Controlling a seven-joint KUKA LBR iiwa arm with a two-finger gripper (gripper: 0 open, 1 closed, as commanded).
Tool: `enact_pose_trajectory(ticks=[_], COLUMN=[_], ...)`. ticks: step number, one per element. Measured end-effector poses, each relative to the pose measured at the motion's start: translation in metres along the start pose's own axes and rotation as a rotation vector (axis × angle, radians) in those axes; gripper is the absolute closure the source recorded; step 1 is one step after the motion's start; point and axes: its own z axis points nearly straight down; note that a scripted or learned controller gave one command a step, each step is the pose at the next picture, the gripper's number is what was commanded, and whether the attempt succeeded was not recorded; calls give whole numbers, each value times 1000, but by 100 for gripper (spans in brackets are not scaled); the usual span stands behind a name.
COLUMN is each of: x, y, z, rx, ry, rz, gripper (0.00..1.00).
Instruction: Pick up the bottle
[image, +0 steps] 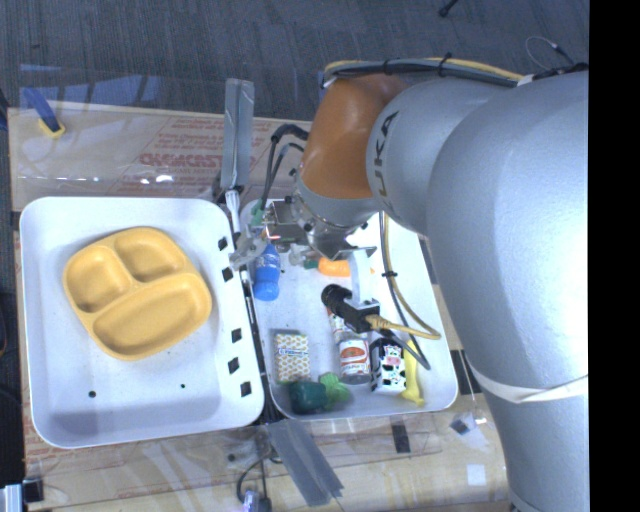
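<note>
My gripper hangs over the right white bin, just above the small blue plastic bottle by its left wall; grip state unreadable.

A yellow divided plate is seen in 1 of the 2 white bins. A blue bottle, a green object, an orange piece and a black-and-white spotted item are seen in the other bin. The arm is coloured grey with an orange band.
</note>
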Motion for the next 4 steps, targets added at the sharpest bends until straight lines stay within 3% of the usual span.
enact_pose_trajectory(ticks=[1, 2, 3, 4], x=[-44, -94, -93, -52], y=[-9, -15, -16, 4], z=[0, 85, 77, -54], rx=[2, -14, -9, -6], ry=[1, -6, -3, 0], rz=[22, 180, 175, 185], gripper=[0, 0, 100, 100])
